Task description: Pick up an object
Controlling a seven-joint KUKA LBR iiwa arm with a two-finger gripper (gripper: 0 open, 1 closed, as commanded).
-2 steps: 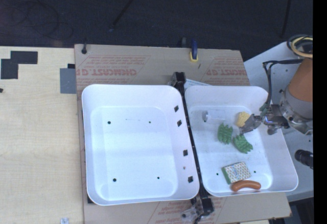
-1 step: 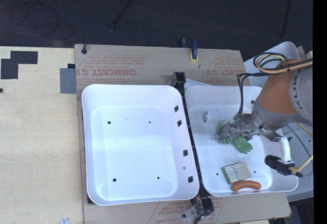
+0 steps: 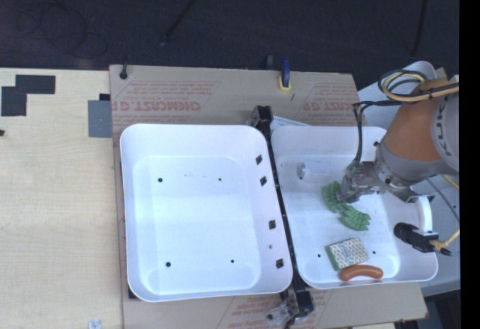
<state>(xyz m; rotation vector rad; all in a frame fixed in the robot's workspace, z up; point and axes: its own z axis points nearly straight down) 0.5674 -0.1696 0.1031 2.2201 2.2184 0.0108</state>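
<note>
Two white bins sit side by side on the tabletop (image 3: 60,192) — the left bin (image 3: 131,207) and the right bin (image 3: 307,148), where all the loose things lie. The fingers (image 3: 351,191) are low in the right bin, at about three o'clock from its middle, right over the upper end of a green leafy toy (image 3: 336,201) that stretches down toward five o'clock. How far apart the fingers stand, and whether the green toy is between them, I cannot tell; the wrist hides them from above.

Toward six o'clock, near the front wall, lie a small patterned square block (image 3: 347,252) and, just below it, an orange sausage-shaped toy (image 3: 361,273); both are apart from the arm.

By my reading the step in hand is the grasp itself — the arm is down at the green toy, not travelling. The next move calls for a firm close on it, then a straight lift, slow enough that a soft, floppy piece does not slip out.
</note>
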